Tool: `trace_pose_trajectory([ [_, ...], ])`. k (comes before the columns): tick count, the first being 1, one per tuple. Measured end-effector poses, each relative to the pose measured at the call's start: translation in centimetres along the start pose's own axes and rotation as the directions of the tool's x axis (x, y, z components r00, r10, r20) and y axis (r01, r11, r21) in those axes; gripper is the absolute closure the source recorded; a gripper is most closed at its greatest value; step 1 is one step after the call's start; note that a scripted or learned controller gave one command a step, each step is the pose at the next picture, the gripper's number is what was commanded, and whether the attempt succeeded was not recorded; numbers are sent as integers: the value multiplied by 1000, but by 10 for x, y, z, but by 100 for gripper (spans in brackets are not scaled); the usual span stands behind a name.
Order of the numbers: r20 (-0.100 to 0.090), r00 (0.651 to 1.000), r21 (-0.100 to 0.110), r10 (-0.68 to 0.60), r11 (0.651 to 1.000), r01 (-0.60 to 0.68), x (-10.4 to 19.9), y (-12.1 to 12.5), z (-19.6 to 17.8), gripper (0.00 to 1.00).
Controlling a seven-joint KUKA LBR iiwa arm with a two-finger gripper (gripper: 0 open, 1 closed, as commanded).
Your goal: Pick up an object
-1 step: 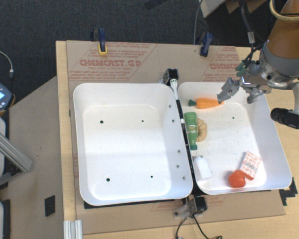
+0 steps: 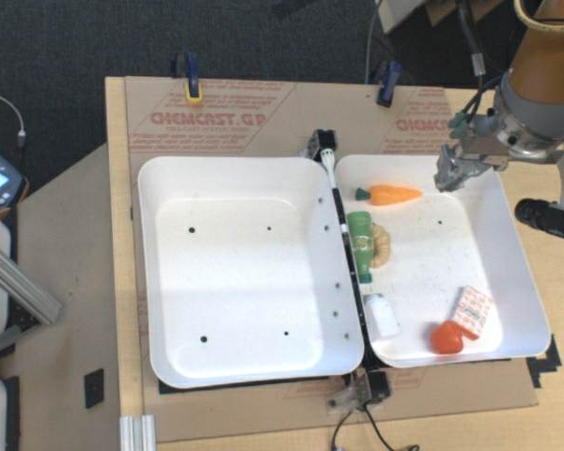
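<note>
Pincer [image 2: 449, 178] — over the right bin's far edge, near its far right corner, hanging from the grey arm [image 2: 536, 101] with the orange band; its tips point down just right of the carrot. How far the tips are parted cannot be told from this angle, and nothing can be seen held between them.

Right bin [image 2: 517, 252], contents:
- carrot [image 2: 389, 194], orange with a green stub, lying crosswise near the far edge, just beside the pincer tips.
- green bottle [image 2: 360, 244], lying lengthwise along the left wall.
- tan, lumpy item [image 2: 383, 244], touching the bottle's right side — kind unclear.
- small white object [image 2: 382, 316], near the left wall toward the near edge.
- red ball-like item [image 2: 446, 338], by the near edge.
- small red-and-white patterned box [image 2: 474, 310], just beside the red item, toward the near right corner.

Left bin [image 2: 230, 271]: white floor with four dark dots.

Both bins sit side by side on a brown printed board [image 2: 122, 205], with two blue clamps [image 2: 190, 71] on its far edge.
</note>
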State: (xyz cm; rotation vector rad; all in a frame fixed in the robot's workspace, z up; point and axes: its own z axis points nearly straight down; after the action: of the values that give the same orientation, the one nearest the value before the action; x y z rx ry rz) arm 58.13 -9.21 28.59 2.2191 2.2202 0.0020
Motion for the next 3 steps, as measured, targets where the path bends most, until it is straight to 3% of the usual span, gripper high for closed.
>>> trace_pose_trajectory([
  [1,-5,1000,17,-5,1000,5,65,-29,108,100],
  [2,-4,1000,7,-6,1000,6,129,-72,74,100],
  [3,-5,1000,-18,-4,1000,4,152,-74,-119,100],
])
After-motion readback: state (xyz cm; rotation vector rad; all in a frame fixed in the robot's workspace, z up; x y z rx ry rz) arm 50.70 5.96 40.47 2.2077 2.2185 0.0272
